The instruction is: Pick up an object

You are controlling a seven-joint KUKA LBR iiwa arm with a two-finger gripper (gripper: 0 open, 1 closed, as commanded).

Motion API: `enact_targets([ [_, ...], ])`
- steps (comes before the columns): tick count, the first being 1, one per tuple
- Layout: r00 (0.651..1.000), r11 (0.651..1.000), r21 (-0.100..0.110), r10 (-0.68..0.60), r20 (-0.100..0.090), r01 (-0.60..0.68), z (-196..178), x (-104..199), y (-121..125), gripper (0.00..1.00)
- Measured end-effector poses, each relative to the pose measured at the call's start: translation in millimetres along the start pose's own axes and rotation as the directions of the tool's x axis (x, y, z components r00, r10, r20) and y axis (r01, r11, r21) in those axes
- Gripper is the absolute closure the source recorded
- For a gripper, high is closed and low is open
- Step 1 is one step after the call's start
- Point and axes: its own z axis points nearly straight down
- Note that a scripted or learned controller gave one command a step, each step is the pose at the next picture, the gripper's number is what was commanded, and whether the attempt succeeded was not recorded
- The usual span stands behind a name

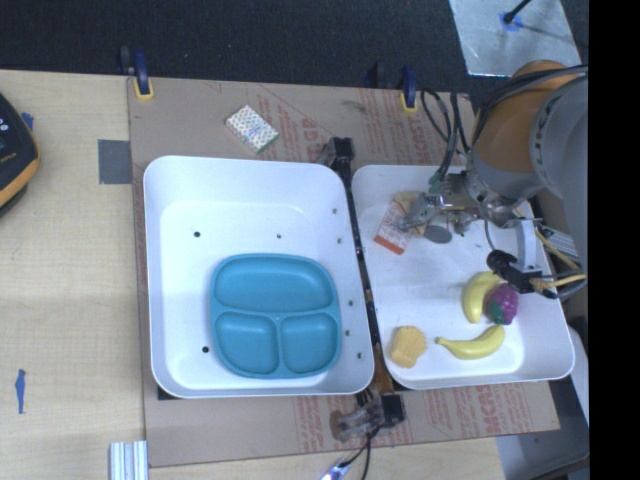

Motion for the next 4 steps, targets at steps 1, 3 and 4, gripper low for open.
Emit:
enact_targets([
  [1,1.000,1.000,0.003,0.000,-0.001,0.000,0.7,17.0,25.9,0.00],
  [3,1.000,1.000,-0.002,-0.005,0.000,0.005,-13.3,-24.9,28.1,1.00],
  [4,1.000,1.000,0.008,-0.002,-0.003,0.002,-96.0,58.5,25.1,1.00],
])
